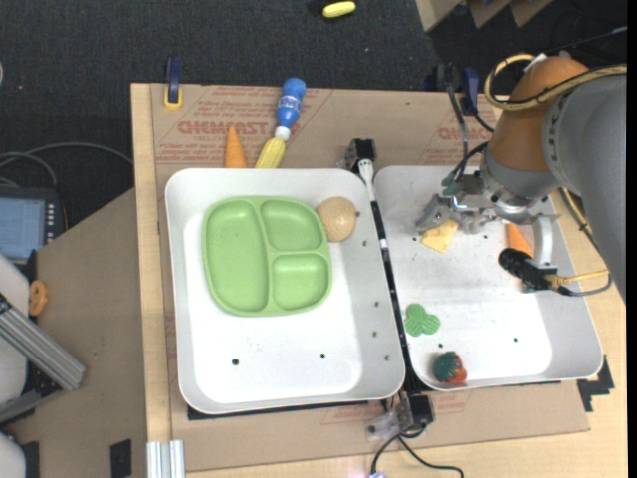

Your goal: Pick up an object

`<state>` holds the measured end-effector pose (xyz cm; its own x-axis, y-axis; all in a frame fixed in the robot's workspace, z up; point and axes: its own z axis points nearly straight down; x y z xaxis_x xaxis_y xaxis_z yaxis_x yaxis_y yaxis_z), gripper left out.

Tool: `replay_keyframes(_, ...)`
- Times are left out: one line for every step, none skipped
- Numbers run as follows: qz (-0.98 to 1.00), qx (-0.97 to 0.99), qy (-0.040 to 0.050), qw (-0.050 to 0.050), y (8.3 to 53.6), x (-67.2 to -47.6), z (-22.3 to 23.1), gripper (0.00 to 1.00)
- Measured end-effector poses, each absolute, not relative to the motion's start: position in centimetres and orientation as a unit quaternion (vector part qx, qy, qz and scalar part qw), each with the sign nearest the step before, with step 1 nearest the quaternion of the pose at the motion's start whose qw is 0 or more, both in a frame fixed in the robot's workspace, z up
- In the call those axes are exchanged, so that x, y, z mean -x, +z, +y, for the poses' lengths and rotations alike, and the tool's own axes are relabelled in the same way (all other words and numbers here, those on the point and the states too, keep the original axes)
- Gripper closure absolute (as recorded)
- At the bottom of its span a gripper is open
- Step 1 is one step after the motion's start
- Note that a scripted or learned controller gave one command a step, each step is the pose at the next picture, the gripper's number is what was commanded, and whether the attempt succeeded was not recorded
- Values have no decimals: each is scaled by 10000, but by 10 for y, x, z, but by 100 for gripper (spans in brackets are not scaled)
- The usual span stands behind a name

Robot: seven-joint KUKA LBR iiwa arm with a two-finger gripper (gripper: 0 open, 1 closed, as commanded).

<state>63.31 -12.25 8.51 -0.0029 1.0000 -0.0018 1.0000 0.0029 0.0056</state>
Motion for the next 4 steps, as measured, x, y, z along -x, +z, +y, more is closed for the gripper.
replay_keyframes(7078,-7064,10,18,85,-646,-124,0)
replay_keyframes(7080,-7062,14,34,96,-647,-124,100)
replay_keyframes(7081,-7061,8,30,95,-646,-124,0)
replay_keyframes(7065,-7078,-16,-34,83,-591,-108,0)
